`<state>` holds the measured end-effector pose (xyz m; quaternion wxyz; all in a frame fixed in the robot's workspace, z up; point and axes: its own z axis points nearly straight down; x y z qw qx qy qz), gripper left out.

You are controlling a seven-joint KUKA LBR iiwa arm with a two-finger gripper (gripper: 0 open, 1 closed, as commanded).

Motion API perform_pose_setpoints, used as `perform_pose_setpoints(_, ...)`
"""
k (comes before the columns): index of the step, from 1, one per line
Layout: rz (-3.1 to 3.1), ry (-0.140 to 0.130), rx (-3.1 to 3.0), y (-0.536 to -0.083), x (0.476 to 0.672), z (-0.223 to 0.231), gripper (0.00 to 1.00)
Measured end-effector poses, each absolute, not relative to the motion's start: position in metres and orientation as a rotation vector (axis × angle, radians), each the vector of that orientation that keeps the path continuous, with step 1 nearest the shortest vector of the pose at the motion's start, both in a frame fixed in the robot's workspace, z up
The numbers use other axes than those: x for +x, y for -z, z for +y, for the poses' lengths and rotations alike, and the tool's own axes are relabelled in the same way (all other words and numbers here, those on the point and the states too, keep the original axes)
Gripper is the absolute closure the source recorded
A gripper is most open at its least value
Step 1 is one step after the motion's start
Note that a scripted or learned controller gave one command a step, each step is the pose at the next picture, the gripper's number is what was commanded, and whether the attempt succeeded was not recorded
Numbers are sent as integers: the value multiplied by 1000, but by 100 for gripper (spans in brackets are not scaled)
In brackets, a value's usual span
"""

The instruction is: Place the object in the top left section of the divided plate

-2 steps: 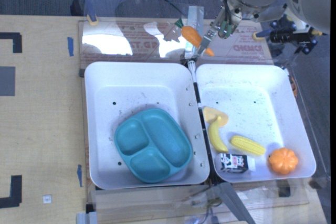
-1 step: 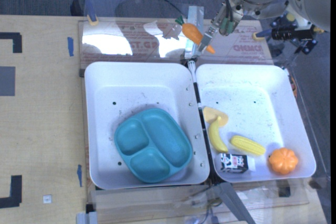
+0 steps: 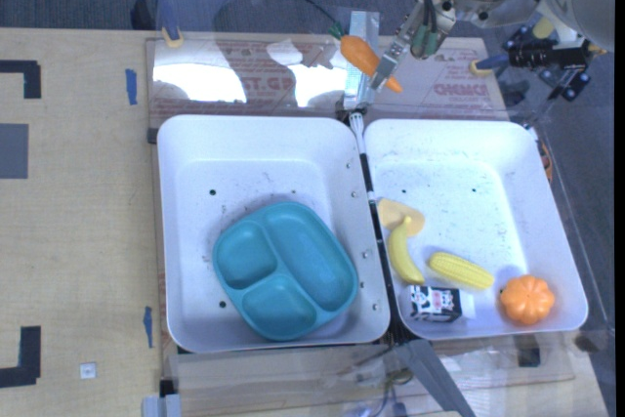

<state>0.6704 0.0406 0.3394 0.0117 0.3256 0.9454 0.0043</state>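
A teal divided plate (image 3: 283, 271) with three sections lies in the front half of the left bin (image 3: 195, 171). My gripper (image 3: 372, 76) hangs high above the back edge of the bench, over the seam between the two bins. Its fingers are shut on an orange carrot (image 3: 359, 54), which sticks out on both sides of them. The carrot is well behind the plate and to its right.
The right bin (image 3: 508, 171) holds a yellow banana (image 3: 400, 247), a corn cob (image 3: 461, 271), a small black-and-white carton (image 3: 435, 303) and an orange fruit (image 3: 527, 299), all near its front. A shiny panel (image 3: 244, 73) runs behind the bins.
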Motion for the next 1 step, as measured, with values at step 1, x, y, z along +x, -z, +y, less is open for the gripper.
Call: perform_pose_setpoints(1,3002,-19,887,-442,606,188,100)
